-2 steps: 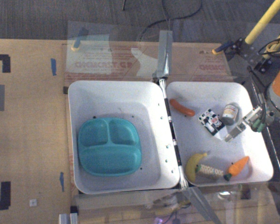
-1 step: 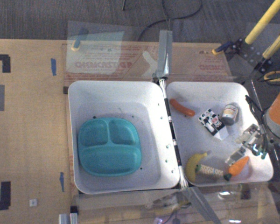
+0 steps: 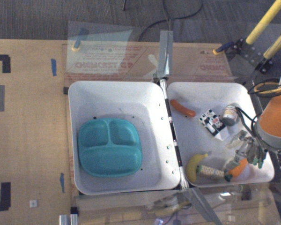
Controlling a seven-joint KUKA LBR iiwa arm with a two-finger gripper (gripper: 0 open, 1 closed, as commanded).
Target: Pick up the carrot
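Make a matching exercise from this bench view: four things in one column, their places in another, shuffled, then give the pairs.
Things:
1. teal divided plastic plate
2. orange-red sausage-shaped toy
3. yellow banana
4. small orange carrot

Places:
A. right bin, near its front left corner
B. left bin, lying flat
C. right bin, front right, beside the claw
D. right bin, near its back left

Pairs: 1-B, 2-D, 3-A, 4-C
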